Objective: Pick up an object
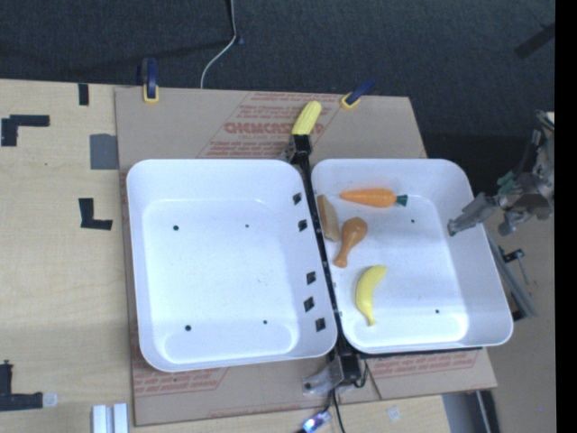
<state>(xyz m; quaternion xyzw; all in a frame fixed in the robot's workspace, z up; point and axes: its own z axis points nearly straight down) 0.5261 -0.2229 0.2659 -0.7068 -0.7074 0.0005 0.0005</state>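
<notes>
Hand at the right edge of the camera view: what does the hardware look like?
The hand is grey metal, with a slim grey finger reaching over the rim of the right bin. Behind it sits a cluttered grey assembly with small teal-green accents. It is too blurred to make out cables or markings.

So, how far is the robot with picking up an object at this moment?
Nothing looks done yet. The carrot, the drumstick, the banana and a brown piece by the divider all lie in the right bin. In hand: the claw sits at that bin's right rim, apart from every item; its opening is unclear. Left: reach an item, grasp it and lift it.
</notes>
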